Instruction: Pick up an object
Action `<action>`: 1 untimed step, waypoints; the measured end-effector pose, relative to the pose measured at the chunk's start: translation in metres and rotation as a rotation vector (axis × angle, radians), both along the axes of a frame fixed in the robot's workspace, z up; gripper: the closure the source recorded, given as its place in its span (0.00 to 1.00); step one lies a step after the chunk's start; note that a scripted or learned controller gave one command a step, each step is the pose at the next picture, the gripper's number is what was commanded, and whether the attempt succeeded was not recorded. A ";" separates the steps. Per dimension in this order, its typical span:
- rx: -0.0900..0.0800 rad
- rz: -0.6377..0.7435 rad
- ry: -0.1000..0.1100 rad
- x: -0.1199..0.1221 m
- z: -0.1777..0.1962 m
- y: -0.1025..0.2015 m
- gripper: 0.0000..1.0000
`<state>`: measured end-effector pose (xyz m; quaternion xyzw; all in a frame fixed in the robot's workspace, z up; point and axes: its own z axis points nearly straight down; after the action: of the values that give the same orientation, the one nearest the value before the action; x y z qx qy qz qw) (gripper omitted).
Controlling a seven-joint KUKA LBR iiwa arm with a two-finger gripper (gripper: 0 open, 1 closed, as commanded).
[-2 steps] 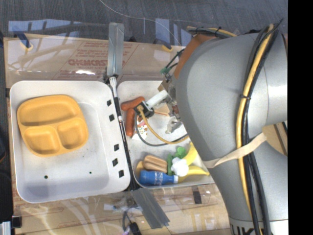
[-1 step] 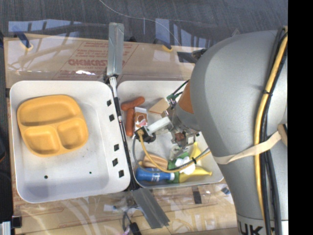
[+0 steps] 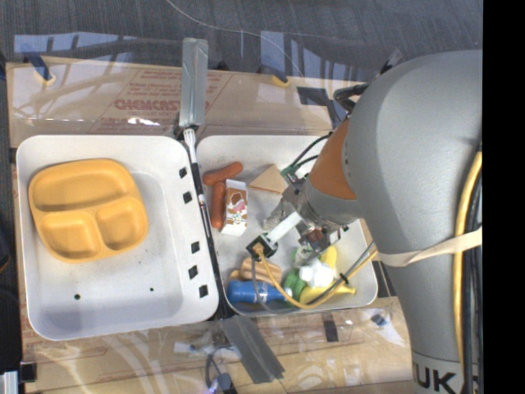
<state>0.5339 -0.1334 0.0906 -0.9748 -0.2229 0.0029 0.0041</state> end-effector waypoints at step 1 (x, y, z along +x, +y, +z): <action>-0.004 -0.174 -0.002 0.054 0.015 0.042 0.00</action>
<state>0.5874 -0.0911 0.1058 -0.9905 -0.1373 0.0019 0.0023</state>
